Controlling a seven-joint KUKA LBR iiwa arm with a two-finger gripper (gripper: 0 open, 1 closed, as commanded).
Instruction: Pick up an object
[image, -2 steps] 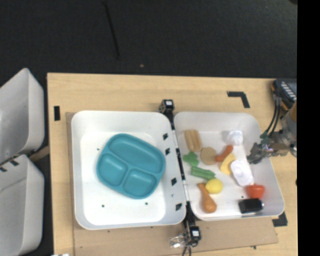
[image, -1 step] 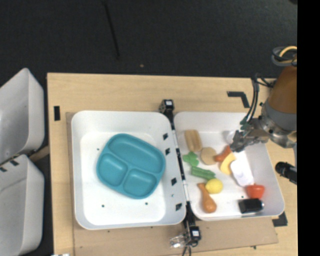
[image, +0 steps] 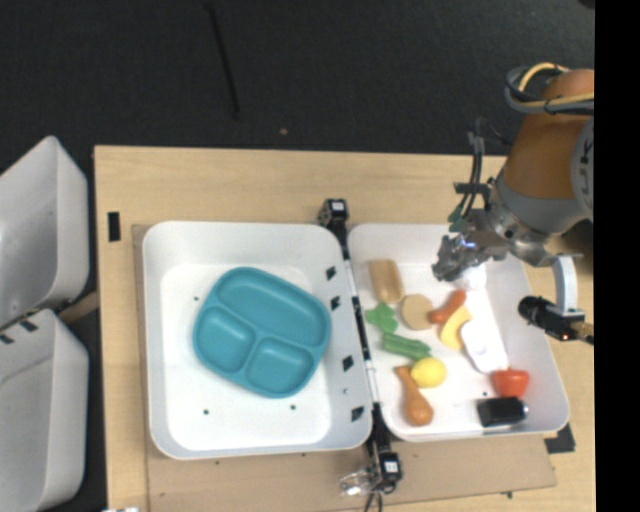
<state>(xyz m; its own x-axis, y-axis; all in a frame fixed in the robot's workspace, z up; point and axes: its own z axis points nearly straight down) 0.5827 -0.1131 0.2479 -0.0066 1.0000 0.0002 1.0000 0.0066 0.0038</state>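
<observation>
Carrot (image: 449, 305) — small, orange, slanted, nr banana (image: 455, 328).

Gripper (image: 455, 262) low, wrist bent leftward.

plate (image: 262, 332) in left bin (image: 160, 400).

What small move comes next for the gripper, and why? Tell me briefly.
Probably lower the gripper a little toward the orange carrot-like piece and yellow banana just below it. It hangs above the right bin's far side with nothing seen between its fingers, and the toys lie crowded nearby.
</observation>
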